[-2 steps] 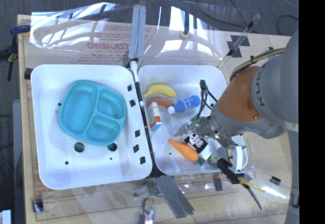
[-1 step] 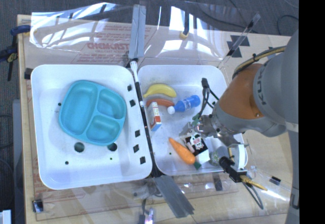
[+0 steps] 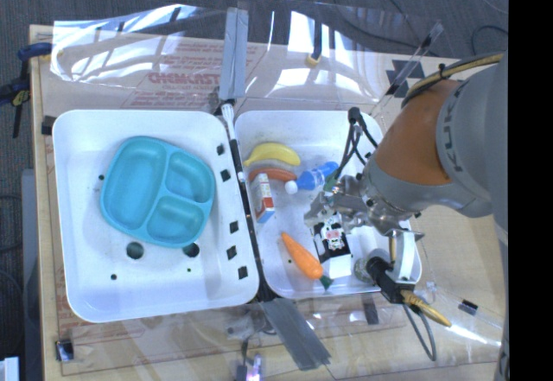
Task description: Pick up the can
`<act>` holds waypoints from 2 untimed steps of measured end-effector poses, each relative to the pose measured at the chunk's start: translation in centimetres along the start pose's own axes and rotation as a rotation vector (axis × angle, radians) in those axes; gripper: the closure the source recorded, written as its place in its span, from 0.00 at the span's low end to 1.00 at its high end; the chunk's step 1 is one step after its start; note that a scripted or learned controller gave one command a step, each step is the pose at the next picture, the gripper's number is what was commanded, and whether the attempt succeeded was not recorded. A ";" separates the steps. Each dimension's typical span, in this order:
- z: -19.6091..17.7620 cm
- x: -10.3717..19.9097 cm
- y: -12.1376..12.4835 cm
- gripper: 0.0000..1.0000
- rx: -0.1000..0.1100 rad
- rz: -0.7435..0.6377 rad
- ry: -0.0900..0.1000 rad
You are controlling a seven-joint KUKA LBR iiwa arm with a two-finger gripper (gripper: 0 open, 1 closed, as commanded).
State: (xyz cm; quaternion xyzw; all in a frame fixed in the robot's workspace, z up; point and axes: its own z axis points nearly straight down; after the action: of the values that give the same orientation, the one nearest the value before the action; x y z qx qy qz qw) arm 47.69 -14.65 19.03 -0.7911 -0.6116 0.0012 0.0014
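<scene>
The can (image 3: 263,197) is a small white cylinder with a red label. It lies on its side in the right bin (image 3: 294,124), close to that bin's left wall. My gripper (image 3: 333,238) is down inside the same bin, to the right of the can and apart from it, beside the carrot (image 3: 301,257). The grey arm with its orange band (image 3: 413,144) hangs over the bin's right side and hides what is under it.
A yellow banana (image 3: 272,153), a red sausage (image 3: 275,174) and a blue-capped bottle (image 3: 314,176) lie above the can. A white block (image 3: 339,268) sits under the gripper. The left bin (image 3: 78,284) holds a blue divided plate (image 3: 158,190). Cables (image 3: 413,300) trail at the lower right.
</scene>
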 end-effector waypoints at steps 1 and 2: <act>-6.3 6.5 0.0 1.00 -0.001 0.174 0.001; -7.6 12.4 -3.2 1.00 -0.001 0.494 -0.001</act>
State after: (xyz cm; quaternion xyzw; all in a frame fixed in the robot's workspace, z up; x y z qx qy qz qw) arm 47.71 -1.89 26.60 -0.9167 -0.3995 0.0017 0.0006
